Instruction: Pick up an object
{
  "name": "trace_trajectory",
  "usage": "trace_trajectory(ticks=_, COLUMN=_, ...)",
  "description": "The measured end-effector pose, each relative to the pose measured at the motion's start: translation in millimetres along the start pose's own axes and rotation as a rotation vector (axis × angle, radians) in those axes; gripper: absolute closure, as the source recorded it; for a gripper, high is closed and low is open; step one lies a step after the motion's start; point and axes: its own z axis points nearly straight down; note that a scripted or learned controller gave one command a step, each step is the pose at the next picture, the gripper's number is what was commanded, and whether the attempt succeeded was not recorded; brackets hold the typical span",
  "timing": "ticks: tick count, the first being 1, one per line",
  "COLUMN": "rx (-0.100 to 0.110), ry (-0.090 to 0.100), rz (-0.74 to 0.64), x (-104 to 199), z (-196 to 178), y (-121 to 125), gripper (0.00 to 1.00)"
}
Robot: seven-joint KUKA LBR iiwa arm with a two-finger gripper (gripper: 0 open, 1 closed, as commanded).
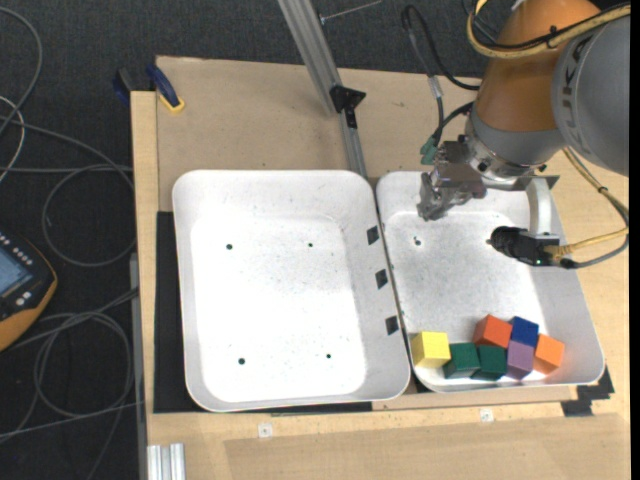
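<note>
A cluster of blocks, yellow, green, orange, blue and purple, lies at the five o'clock corner of the right bin, well apart from the gripper at the bin's twelve o'clock end, whose grip I cannot tell, beside the left bin.

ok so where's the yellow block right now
The yellow block sits at the near edge of the right bin, leftmost of the cluster of blocks, just left of a green block.
</note>
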Motion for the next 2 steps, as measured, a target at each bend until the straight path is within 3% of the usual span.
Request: trace_trajectory(ticks=2, rx=-0.006, ry=0.0, rz=-0.001, x=112, z=-10, y=5, gripper=1.0)
